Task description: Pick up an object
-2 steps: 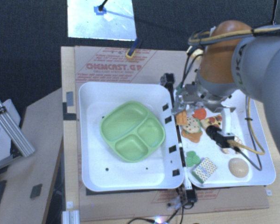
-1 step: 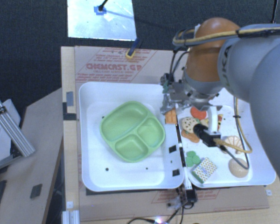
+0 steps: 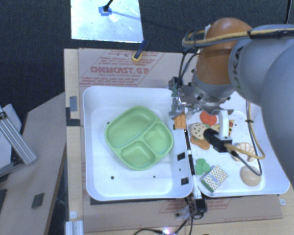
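Dark carpet lay behind a bench that carried two shallow white bins side by side. On the floor of the left bin point(image 3: 98, 180) sat a green divided plate point(image 3: 139, 137), well apart from everything else. The right bin point(image 3: 272, 182) held a clutter of small things: a green piece point(image 3: 202, 166), a patterned packet point(image 3: 214, 177), a pale egg-shaped item point(image 3: 250, 176), a spotted cookie-like piece point(image 3: 200, 129) and a red piece point(image 3: 208, 118). The arm point(image 3: 264, 58) reached in from the right, with the gripper point(image 3: 179, 114) low over the divider between the bins, just beside a small orange object point(image 3: 180, 122) at the right bin's near-left edge. By the look of it, the approach was under way and nothing was lifted; the orange object seemed the likeliest target, though that was a guess. Next would come a settling around one item, a squeeze and a straight lift clear of its neighbours. Whether the gripper stood apart or together could not be told, for the wrist body covered it. The arm also hid the right bin's far corner, and the black fixture point(image 3: 216, 140) with its cables blurred whatever lay under it.
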Robot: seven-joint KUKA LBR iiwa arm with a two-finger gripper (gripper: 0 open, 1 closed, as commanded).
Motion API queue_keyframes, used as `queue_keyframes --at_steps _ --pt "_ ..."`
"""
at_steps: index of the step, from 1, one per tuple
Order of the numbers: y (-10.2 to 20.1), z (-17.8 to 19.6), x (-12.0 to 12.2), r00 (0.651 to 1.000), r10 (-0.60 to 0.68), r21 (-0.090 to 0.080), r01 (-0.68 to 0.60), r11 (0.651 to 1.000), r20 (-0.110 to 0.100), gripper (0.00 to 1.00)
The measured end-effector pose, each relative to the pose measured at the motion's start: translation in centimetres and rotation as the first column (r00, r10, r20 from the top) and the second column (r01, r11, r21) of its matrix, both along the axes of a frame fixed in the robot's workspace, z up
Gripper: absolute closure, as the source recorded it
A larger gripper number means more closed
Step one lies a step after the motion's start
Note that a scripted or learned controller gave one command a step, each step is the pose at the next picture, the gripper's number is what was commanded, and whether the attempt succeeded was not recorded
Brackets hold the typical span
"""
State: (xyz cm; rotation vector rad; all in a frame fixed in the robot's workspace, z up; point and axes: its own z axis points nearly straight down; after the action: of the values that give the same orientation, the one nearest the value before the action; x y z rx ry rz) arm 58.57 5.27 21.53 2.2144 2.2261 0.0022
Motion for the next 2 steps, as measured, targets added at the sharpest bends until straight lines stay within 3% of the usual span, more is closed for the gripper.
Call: queue_keyframes --at_steps 2 --pt "-0.7 1.9 -0.2 1.0 -0.003 0.001 0.003 1.0 0.001 1.0"
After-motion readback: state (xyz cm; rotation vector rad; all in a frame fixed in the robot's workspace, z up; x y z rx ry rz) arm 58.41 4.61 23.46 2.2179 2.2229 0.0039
